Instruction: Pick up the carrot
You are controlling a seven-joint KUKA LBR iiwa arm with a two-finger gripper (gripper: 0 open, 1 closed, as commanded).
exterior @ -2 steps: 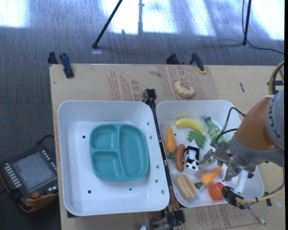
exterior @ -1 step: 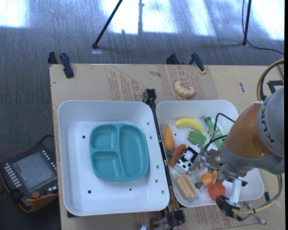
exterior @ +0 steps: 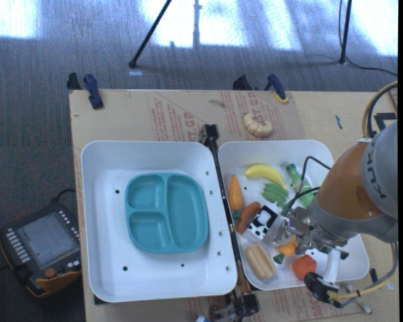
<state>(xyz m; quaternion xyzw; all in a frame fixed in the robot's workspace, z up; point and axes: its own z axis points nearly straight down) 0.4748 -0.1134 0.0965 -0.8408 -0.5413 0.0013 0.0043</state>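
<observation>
Here, seen from above at a slant: a bench (exterior: pixel 154 109) of brown board printed with faint red lettering too washed out to read, carrying two shallow white bins side by side. In the left bin (exterior: pixel 97 173), a teal divided plate (exterior: pixel 166 212) with three compartments. In the right bin (exterior: pixel 322 149), toy foods crowded together: the carrot (exterior: pixel 236 192) lying lengthwise against the bin's left wall, just beside a red-orange sausage-like piece (exterior: pixel 247 217); a banana (exterior: pixel 264 173) near the far wall; green pea pods (exterior: pixel 276 193); a green bottle (exterior: pixel 295 176); a hot dog bun (exterior: pixel 259 261) near the front; a red-orange tomato-like piece (exterior: pixel 304 266). Beside the sausage, a white card with a black square pattern (exterior: pixel 262 223), no readable text. Reaching in from the right, the grey and orange arm (exterior: pixel 352 196), with "KU" legible on its casing at the frame edge. End effector (exterior: pixel 290 237) low over the bin's middle, well apart from the carrot; fingers hidden among cables, so spread or pressed together cannot be told. Beyond the bins, a pale ridged gourd-like toy (exterior: pixel 258 125) on the bare bench. On the carpet at left, a grey and orange control pendant (exterior: pixel 43 247).
</observation>
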